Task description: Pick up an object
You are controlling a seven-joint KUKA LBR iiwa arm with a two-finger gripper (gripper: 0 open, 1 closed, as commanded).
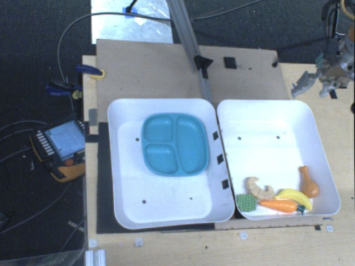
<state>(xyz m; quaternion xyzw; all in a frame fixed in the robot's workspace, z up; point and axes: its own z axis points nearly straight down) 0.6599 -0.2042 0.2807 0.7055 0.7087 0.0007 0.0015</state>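
1. While the gripper [317,85] hangs past the right bin's far right corner, over the bench [166,71], its fingers stand apart with nothing between them.
2. Right bin [266,121]: white, shallow; its contents are gathered along the near edge.
3. Carrot [278,205]: orange, lying flat against the near edge.
4. Banana [295,197]: yellow, just behind the carrot and touching it.
5. Drumstick [308,182]: brown-orange, near the near right corner, just beside the banana.
6. Shrimp [259,188]: pale, curled, left of the banana.
7. Green piece [247,202]: in the near left corner, touching the shrimp; its kind is unclear.
8. Left bin [127,165]: white, touching the right bin along one side.
9. Plate [176,144]: blue, three compartments, in the far half of the left bin.
10. Handheld device [60,147]: off the bench's left edge, on the dark floor.
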